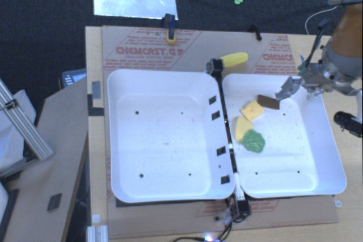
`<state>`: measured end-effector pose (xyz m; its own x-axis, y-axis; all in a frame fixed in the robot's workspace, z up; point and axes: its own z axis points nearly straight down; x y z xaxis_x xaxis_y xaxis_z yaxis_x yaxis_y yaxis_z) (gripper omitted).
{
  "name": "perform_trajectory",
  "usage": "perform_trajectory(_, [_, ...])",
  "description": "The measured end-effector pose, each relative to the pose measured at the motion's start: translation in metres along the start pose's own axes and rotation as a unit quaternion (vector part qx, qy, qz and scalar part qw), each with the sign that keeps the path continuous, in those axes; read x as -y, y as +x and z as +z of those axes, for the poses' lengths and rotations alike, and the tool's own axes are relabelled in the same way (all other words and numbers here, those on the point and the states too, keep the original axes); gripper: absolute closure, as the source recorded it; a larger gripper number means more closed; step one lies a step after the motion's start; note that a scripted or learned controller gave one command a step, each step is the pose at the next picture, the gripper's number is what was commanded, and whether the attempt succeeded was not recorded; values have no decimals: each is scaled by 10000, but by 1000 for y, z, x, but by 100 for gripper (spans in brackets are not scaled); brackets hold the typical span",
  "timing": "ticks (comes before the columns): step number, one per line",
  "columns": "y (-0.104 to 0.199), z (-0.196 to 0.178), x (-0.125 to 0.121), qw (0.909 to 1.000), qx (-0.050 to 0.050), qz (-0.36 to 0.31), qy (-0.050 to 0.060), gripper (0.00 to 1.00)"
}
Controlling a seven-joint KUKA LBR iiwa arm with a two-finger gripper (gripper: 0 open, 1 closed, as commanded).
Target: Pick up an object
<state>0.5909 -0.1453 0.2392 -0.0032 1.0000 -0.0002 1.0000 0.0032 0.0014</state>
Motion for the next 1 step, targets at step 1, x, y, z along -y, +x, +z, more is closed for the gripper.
perform_trajectory(1, [31,97,73,10000,-25,7,72,0])
